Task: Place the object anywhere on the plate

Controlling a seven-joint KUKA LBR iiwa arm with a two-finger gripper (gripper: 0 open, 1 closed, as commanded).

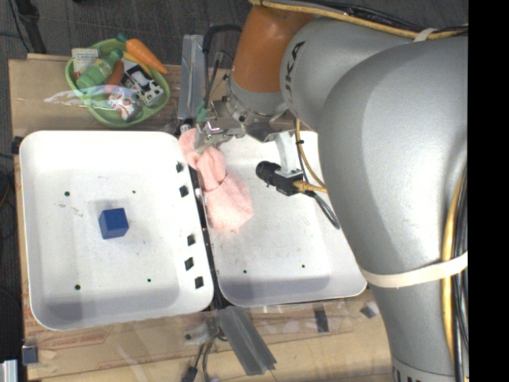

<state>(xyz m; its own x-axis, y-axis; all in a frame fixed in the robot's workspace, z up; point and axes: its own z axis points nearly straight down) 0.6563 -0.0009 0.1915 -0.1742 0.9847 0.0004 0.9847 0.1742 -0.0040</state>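
Gripper: I saw the gripper (208, 134) at the far edge of the right bin (318, 281), close to the wall shared with the left bin (48, 293). Metal parts showed under the orange wrist band; I could not tell how its jaws stood.

Object: a soft pink cloth (219, 185) hung or lay directly beneath the gripper and trailed toward the camera side from it. Its top bunched right at the metal parts. Whether it was pinched or merely touching, I could not tell.

Plate: I could not pick out a plate. I judged the white surface under the cloth to be the likely target.

Other things: a blue cube (114, 223) sat well to the gripper's left in the left bin. A green bowl (119, 82) of clutter stood beyond the bins, up and left of the gripper.

Step in hand: I judged this the carry or the lowering, with the cloth apparently draped partly on the bin floor.

Next move: I judged it called for settling the cloth fully onto the surface, clear of the divider, then letting go and lifting straight up.

Hidden: the arm's grey body covered the right bin's right side. The fingertips were lost among wrist hardware and a black cable fitting (274, 175).
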